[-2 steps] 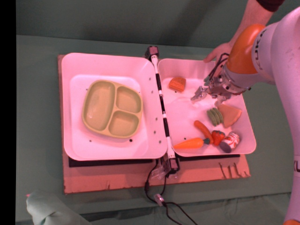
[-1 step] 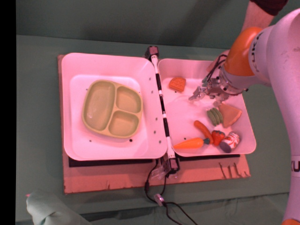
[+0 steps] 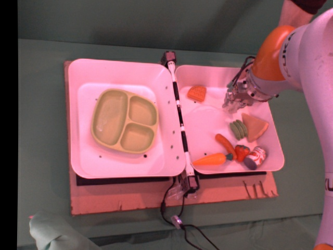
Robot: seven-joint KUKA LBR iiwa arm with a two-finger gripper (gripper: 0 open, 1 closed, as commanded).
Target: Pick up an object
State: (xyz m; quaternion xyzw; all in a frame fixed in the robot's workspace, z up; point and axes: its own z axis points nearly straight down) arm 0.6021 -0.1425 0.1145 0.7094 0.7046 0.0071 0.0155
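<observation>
My gripper (image 3: pixel 232 104) hangs over the back right part of the right bin (image 3: pixel 208 120), just above and left of a tan wedge (image 3: pixel 255 126) and a green pea pod (image 3: pixel 238 129). An orange ridged piece (image 3: pixel 197 93) lies to its left near the bin's back. Toward the front lie an orange carrot (image 3: pixel 213 159), a reddish sausage-shaped piece (image 3: pixel 225 144), a red strawberry (image 3: pixel 241 152) and a small can (image 3: pixel 255 158). I see nothing between the fingers.
The left bin (image 3: pixel 88 158) holds a green three-compartment plate (image 3: pixel 125 121). A black and white divider (image 3: pixel 179 119) runs between the bins. Cables (image 3: pixel 177 215) trail off the front of the bench. The arm (image 3: pixel 307 61) crosses the right side.
</observation>
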